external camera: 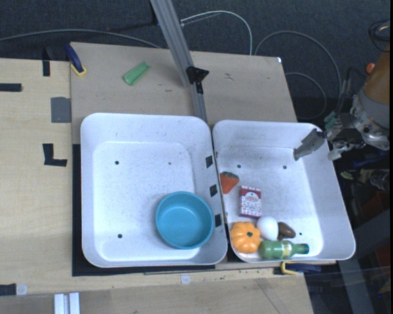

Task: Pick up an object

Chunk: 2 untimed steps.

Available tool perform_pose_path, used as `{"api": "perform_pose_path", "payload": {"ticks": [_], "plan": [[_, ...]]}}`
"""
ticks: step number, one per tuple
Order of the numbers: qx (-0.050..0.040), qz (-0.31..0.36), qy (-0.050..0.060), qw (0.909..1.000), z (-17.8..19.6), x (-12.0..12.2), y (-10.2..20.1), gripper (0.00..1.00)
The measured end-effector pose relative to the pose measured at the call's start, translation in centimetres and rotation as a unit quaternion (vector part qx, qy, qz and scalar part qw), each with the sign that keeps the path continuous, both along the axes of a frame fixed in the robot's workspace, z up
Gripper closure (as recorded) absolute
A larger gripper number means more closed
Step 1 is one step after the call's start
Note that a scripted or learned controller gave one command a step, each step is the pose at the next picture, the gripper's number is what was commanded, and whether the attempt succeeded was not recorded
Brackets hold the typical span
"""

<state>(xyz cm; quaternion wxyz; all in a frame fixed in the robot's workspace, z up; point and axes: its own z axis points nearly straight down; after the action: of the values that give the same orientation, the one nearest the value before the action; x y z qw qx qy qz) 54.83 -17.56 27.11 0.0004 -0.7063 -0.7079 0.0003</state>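
Observation:
My gripper (319,147) hovers over the right rim of the right bin (275,142), near its far corner. Its grey fingers (306,145) are spread open with nothing between them. The objects lie lower in that bin: a small red strawberry toy (229,182) by the left wall, a red carton (251,201), an orange pumpkin (245,237), a white egg (267,227), a brown piece (286,229) and a green bottle (281,248) on its side at the front wall. All of them are well apart from the gripper.
The left bin (118,149) holds a blue bowl (183,219) near its front right corner. A slanted grey pole (177,38) ends above the seam between the bins. A green block (135,73) and a blue-yellow clamp (75,61) lie on the bench behind.

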Motion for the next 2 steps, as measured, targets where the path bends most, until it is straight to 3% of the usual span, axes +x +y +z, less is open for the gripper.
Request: {"api": "perform_pose_path", "payload": {"ticks": [1,2], "plan": [[0.0,0.0,0.0,1.0,0.0,0.0,0.0,0.0],[-0.0001,-0.001,0.002,1.0,-4.6,-0.4,-0.6,0.0]]}}
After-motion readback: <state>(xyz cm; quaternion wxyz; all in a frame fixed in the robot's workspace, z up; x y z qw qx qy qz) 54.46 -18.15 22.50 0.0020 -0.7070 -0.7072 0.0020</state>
